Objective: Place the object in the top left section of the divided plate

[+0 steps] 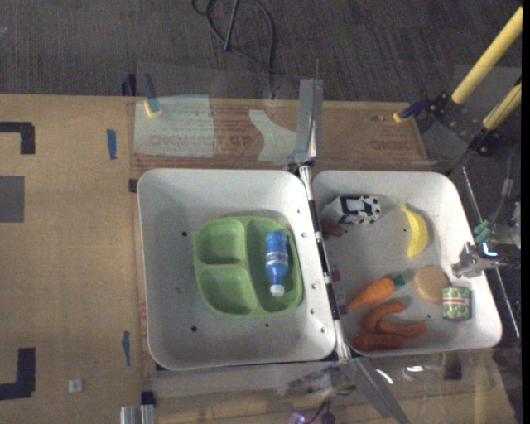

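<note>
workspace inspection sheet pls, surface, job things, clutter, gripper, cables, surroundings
surface: brown bench bearing a left bin and a right bin, side by side
job's things: green plate in the left bin; blue bottle lying in its long right section; the two left sections bare
clutter: right bin holds a toy cow, banana, carrot, sausages, round biscuit, small can
grippers: gripper at the right bin's right wall, beside the can; finger state unclear
cables: black cable on the floor at top
surroundings: blue tape on the bench, yellow poles top right
</note>
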`<state>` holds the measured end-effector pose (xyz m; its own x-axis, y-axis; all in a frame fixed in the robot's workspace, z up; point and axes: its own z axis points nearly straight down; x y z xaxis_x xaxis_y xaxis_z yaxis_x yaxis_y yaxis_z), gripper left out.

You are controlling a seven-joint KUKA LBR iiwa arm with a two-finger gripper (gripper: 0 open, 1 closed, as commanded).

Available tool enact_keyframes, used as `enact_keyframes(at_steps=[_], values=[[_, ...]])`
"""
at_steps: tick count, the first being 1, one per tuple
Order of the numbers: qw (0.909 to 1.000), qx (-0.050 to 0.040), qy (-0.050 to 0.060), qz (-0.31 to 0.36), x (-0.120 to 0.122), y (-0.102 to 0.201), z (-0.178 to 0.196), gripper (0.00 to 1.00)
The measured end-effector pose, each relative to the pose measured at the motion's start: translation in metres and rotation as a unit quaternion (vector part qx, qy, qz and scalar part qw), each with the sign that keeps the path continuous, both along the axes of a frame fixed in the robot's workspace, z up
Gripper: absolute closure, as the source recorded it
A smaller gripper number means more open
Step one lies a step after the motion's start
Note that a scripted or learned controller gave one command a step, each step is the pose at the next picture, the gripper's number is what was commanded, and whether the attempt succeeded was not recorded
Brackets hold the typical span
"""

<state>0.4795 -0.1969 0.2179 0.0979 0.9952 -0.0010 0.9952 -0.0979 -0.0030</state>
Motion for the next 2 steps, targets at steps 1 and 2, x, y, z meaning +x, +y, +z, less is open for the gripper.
enact_keyframes(at_steps=[1, 2], values=[[0.9999, -0.0003, -0.001, 0.016, 0.0012, -0.0225, 0.0183, 1.00], [0.9999, -0.0002, 0.000, 0.016, 0.0013, -0.0221, 0.0183, 0.00]])
